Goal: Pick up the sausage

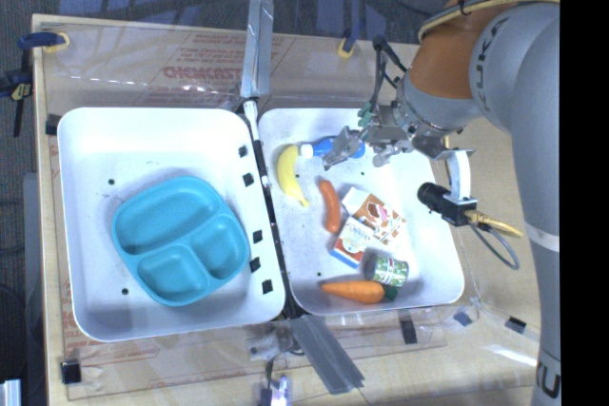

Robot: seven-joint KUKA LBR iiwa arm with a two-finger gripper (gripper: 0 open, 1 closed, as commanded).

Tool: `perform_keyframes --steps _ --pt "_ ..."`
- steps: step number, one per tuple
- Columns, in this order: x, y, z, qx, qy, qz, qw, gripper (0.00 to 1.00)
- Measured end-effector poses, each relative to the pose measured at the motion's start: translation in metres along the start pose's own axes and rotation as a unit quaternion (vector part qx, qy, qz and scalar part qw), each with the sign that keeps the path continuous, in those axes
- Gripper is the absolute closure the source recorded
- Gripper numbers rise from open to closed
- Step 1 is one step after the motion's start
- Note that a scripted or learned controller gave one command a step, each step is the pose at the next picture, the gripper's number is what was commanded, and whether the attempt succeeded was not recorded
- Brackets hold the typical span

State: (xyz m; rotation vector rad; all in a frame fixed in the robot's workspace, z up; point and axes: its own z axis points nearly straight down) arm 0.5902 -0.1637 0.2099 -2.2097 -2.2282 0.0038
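The sausage, a short orange-red link, lies in the right bin just right of a yellow banana. My gripper hangs over the back of that bin, up and to the right of the sausage and apart from it. Its fingers are spread open with nothing between them. The left fingertip is close to a small blue and white bottle.
A printed box, a green can and a carrot crowd the right bin's front. The left bin holds a blue divided plate. A black-tipped attachment sticks out from the wrist over the right rim.
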Motion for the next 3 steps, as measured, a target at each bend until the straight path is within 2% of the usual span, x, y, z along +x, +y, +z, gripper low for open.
perform_keyframes --steps 1,2,3 --pt "-0.003 -0.011 0.119 0.0 0.0 -0.124 0.9923 0.0" --pt "-0.004 -0.011 0.109 -0.001 -0.001 -0.125 0.9921 1.0" --pt "0.036 -0.014 0.017 -0.002 -0.001 -0.225 0.9744 1.0"
